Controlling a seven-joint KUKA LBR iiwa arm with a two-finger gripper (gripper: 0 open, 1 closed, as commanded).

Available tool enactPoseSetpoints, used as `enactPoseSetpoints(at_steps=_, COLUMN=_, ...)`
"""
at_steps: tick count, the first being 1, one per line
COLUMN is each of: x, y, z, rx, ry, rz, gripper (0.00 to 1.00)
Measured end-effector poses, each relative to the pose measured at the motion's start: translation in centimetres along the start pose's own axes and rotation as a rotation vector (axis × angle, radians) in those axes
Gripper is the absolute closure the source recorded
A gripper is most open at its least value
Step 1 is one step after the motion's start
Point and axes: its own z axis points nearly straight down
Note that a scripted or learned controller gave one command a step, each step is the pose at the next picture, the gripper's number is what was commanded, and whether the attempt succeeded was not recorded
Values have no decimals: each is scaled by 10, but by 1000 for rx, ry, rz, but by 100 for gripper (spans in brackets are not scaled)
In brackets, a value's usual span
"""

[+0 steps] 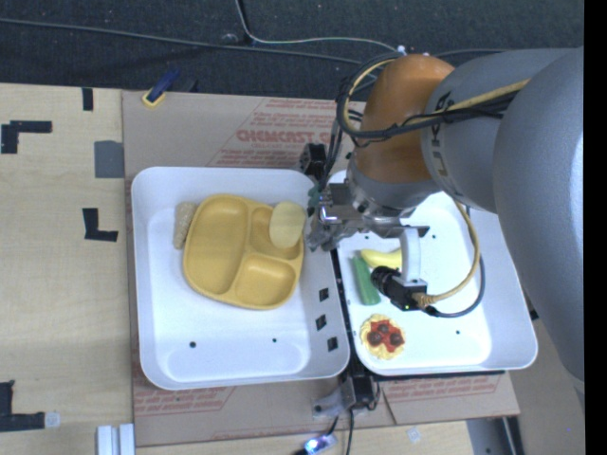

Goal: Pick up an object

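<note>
In the left bin [228, 358] lies a yellow divided plate [232, 254]. A pale yellow round piece [286, 224] rests on the plate's right rim, and a tan slab [182, 224] pokes out from under its left edge. The right bin [493, 335] holds a green stick [365, 280], a yellow banana-like piece [379, 256] and a small pizza toy [383, 336]. My gripper [322, 218] hangs low over the divider between the bins, just right of the pale round piece. The wrist hides its tips.
The grey arm with its orange band [403, 126] covers the back of the right bin. A black cable fitting [398, 287] hangs over the green stick. Cardboard [247, 131] lies under both bins, with a wooden bench top [57, 254] at the left.
</note>
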Motion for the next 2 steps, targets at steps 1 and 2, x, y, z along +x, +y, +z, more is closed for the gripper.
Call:
enactPoseSetpoints(at_steps=1, x=53, y=-27, z=-2, rx=0, ry=0, rz=-2, gripper=100)
enactPoseSetpoints(at_steps=2, x=50, y=-26, z=-1, rx=-1, ry=0, rz=2, gripper=0)
